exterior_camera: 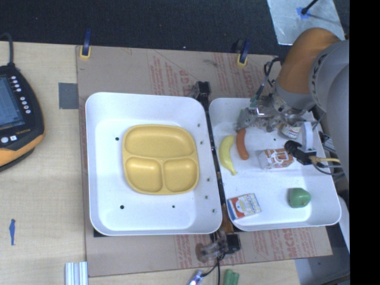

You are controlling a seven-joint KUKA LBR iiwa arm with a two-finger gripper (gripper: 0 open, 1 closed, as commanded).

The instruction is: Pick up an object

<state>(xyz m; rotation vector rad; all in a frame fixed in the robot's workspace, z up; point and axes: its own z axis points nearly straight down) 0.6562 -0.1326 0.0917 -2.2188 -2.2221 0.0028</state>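
Standing here by the desk (47, 206), looking down at two white bins on a sheet of brown cardboard. The left bin (101, 212) just has a yellow divided plate (160, 158) sitting in the middle, with bare white floor all the way round it, so lots of room there.

The right bin (320, 215) is the busy one. The arm (314, 58) comes in from the upper right of the frame and its tool (256, 119) is down over the top end of that bin, close to the far rim. Honestly can't tell how the tool is set, that whole bit is a grey tangle of metal and cables and too small to read.

Just below the tool lies an orange sausage-looking thing (241, 144), top end right under the metalwork; touching or not, I can't say. A yellow banana (227, 154) sits just beside it on the left, tight against the bin's left wall, so not much space on that side. To the right is a small white and brown packet (276, 158), with black cable bits near it at the right rim. Lower down things spread out: a little blue and white carton (244, 205) near the bottom left corner and a green lump (298, 197) toward the bottom right, well apart with open floor between.

A handheld controller (16, 117) lies at the left edge of the frame, cut off.
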